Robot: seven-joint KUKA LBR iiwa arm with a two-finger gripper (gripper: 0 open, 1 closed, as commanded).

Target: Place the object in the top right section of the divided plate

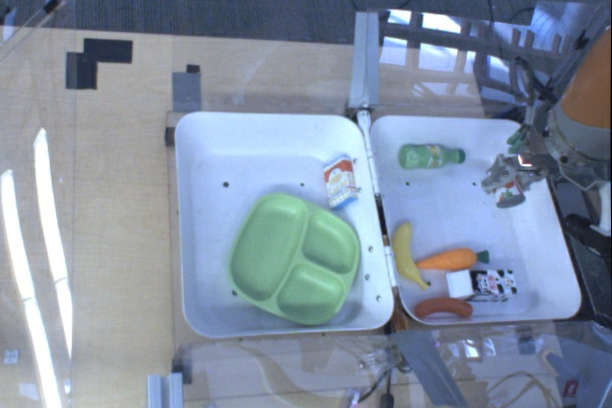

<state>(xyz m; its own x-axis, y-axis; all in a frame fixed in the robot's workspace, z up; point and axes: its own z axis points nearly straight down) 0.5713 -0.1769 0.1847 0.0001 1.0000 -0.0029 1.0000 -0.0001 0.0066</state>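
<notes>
Gripper (508,183) at frame right, jaws state unclear, hovers over right bin (535,234); green divided plate (295,257) awaits in left bin (206,205).

Right bin (550,234): bottle (431,156), banana (409,255), carrot (451,259), sausage (442,308).

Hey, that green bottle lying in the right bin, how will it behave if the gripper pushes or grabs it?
The green bottle lies on its side, so a sideways push would probably roll it. Its rounded, smooth-looking body may slip between fingers. It looks like a small toy, likely light and stiff.
</notes>
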